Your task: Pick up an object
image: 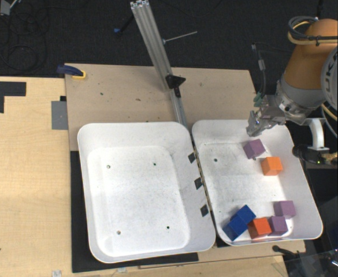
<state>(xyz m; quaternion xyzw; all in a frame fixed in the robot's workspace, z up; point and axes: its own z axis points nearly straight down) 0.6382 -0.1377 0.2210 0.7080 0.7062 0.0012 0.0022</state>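
Note:
My gripper (255, 129) hangs over the far side of the right bin (229, 180), just above and behind a purple block (253, 149). Nothing shows between its fingers. An orange block (271, 165) lies just right of the purple one. At the bin's near right corner sit a blue block (239, 222), a second orange block (260, 227) and two more purple blocks (284, 209), (278, 225).
The left bin (137, 189) lies beside the right one, with black clips along the shared edge. A slanted aluminium bar (157, 56) rises behind the bins. The grey arm with its orange band (307, 56) comes in from the right.

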